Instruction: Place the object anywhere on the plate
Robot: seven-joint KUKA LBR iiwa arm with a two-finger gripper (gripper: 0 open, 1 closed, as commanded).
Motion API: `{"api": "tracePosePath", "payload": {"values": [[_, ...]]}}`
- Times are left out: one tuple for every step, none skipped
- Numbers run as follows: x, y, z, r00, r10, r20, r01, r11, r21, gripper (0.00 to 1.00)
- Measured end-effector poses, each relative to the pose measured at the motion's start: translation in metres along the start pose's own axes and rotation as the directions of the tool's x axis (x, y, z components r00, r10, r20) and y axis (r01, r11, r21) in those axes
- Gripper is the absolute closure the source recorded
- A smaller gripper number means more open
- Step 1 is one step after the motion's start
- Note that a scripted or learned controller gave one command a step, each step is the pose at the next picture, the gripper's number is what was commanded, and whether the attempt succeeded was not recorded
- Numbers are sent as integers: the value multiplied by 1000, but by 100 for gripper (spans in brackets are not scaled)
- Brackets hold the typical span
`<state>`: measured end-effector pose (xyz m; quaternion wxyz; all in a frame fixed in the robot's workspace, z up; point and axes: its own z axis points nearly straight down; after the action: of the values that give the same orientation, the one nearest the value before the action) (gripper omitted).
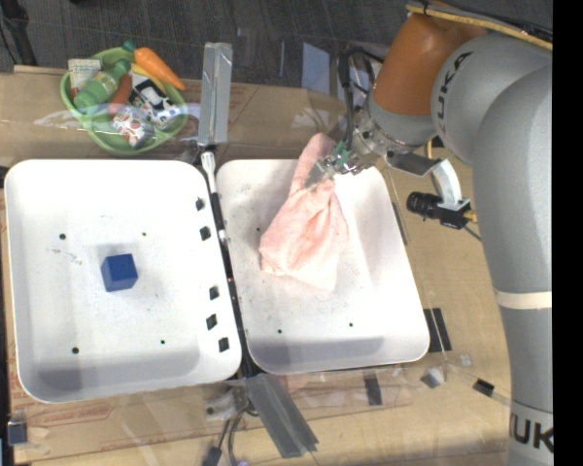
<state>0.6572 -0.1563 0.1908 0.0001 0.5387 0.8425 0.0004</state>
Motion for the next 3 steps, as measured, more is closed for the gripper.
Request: {"api": "tracePosePath", "payload": {"values": [[0, 1, -42, 1000, -5, 0, 5, 1000, 0, 100], [51, 5, -48, 916, -401, -2, 401, 916, 3, 100], [98, 15, -55, 685, -728, -3, 728, 685, 2, 100]]}}
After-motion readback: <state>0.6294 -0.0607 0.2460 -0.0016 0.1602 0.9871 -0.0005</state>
